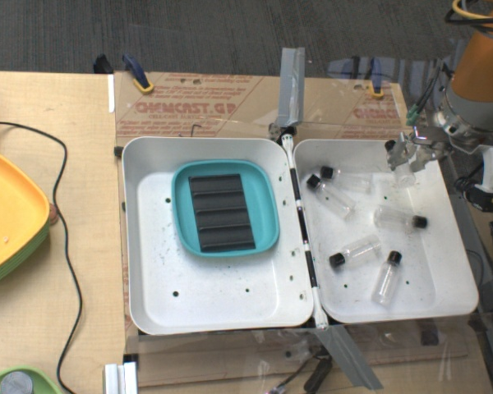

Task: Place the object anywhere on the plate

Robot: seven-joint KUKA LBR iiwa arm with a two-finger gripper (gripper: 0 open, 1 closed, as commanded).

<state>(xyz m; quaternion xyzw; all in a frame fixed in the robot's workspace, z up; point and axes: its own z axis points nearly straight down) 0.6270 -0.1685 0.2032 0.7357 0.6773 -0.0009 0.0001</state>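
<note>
Nearest us among the loose things is a clear vial [385, 279] with a black cap, lying in the near part of the right bin [452, 302], its long axis running roughly near to far with the cap at the far end. We count five such capped vials in that bin. A second [355, 251] lies just left of the first, slanted, with its cap to the near left. A third [398, 218] lies right of centre, its long axis left to right and its cap at the right. The last two, the fourth vial [330, 195] and the fifth vial [327, 172], sit close together at the far left, by the divider.

The gripper [407, 158] hangs over the far right corner of the same bin. Something clear and glinting shows around its tip, and we cannot tell whether it is clenched, released, or grasping anything.

In our judgement the move turns on this relation: the third vial is the closest to the gripper, on its near side and slightly left. A grasp across its body would want the closing line to run near to far.

One teal plate [185, 220] with a dark ribbed insert [222, 213] sits in the left bin [148, 286], well left of the gripper and beyond the divider, so any carry goes leftward. Both bins rest on one cardboard sheet [197, 101] on the worktop [82, 302].
</note>
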